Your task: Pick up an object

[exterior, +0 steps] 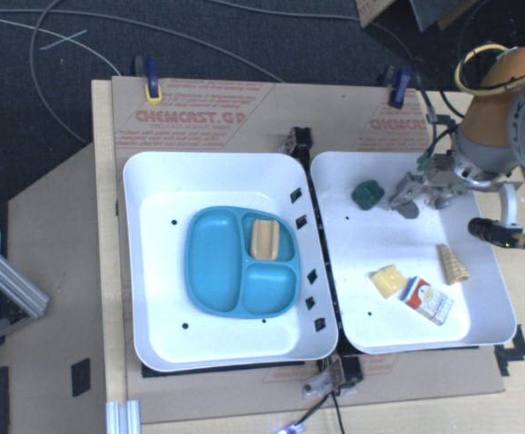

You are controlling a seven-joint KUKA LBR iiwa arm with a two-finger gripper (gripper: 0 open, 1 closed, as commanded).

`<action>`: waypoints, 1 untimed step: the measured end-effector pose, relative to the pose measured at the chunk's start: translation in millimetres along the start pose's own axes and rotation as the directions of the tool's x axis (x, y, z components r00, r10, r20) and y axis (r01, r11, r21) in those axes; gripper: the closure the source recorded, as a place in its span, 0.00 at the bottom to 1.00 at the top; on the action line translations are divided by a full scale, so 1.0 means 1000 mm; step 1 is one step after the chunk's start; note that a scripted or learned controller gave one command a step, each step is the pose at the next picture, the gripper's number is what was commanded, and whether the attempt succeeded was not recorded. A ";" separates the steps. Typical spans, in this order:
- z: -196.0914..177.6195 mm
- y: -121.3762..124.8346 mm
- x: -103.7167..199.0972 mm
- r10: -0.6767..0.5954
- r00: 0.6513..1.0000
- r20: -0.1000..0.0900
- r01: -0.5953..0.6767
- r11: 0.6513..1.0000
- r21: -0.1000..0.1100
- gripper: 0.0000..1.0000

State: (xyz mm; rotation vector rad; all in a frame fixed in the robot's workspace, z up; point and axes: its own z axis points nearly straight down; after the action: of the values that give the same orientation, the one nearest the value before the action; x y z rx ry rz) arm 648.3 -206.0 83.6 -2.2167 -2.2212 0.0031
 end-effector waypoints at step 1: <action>-0.012 0.000 -0.001 0.000 1.000 0.001 0.000 1.000 0.002 1.00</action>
State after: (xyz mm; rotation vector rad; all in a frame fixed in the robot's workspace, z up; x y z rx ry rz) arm 648.1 -207.0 96.0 -2.2167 -2.2209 0.0063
